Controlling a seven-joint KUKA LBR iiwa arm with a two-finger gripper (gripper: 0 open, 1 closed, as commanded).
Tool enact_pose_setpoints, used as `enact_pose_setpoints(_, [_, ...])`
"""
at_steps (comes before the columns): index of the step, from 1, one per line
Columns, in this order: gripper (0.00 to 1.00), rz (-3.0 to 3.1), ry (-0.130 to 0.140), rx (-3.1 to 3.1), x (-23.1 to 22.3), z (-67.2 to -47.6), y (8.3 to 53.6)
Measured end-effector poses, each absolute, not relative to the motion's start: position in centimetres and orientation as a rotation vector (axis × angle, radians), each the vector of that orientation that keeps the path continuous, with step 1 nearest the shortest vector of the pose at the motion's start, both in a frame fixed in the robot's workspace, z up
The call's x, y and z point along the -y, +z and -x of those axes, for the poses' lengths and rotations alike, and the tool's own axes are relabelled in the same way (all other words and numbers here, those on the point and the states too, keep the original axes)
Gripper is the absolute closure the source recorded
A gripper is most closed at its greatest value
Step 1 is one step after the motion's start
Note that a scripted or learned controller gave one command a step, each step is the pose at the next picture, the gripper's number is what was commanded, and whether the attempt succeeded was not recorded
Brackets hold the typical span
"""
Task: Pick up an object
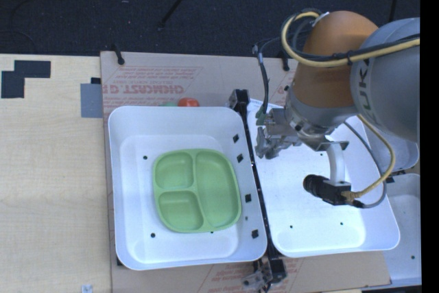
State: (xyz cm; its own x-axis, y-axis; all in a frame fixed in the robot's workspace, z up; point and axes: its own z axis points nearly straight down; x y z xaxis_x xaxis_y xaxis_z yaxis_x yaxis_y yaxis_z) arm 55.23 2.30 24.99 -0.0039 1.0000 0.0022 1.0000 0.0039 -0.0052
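The green divided plate (197,190) lies flat in the left bin (130,130), centre frame. The tool (269,144) hangs over the right bin's upper left; whether it is parted cannot be told. A rim grasp is advised.

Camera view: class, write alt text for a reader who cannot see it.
A grey arm with an orange band reaches from the right, its gripper low over the right white bin. The left white bin holds a green divided plate.
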Motion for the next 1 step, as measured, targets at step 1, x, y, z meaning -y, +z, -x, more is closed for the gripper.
enact_pose_setpoints(1, [1.00,2.215,0.005,2.222,-6.92,-55.70,23.91])
